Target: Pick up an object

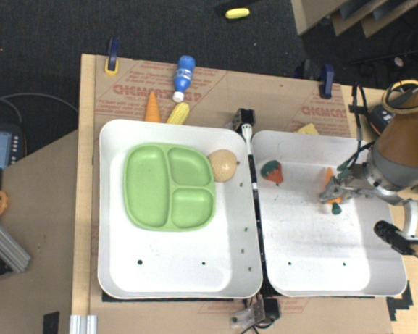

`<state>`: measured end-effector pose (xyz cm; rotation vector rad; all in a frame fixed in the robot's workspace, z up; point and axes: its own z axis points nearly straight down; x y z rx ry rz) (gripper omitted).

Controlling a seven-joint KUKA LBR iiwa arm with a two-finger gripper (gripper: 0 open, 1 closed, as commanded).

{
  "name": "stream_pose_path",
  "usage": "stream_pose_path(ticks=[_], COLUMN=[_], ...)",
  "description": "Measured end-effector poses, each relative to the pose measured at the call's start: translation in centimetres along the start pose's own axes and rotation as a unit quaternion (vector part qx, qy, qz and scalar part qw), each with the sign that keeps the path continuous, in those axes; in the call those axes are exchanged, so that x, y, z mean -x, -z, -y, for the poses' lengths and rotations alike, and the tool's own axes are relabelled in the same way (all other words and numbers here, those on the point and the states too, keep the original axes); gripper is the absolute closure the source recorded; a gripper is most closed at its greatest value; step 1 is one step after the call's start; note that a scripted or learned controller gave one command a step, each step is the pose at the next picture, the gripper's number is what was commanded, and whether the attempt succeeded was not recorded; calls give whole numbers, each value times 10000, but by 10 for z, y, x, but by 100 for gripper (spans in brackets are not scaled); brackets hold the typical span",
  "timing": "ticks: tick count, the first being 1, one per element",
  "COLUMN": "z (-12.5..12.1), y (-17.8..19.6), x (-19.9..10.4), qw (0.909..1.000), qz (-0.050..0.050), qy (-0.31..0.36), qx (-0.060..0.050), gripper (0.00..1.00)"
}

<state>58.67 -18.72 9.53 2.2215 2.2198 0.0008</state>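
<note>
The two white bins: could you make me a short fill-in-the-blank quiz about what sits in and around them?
1. The green divided plate lies in the ____ bin.
2. The round tan ball touches the plate's upper ____ corner.
3. The tool hangs over the ____ bin.
4. The blue-capped bottle lies on the ____, beyond the bins.

Missing words: left; right; right; cardboard

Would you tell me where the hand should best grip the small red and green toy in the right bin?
Probably across the red body of the toy, coming straight down from above: it lies low and alone on the right bin's floor, sides exposed.
</note>
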Motion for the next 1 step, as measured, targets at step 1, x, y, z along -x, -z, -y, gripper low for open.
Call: stream_pose_path(ticks=[1], z=[60], y=[95], x=[-115], qw=[10000], qz=[-30], qy=[51], qx=[-6], gripper=[100])
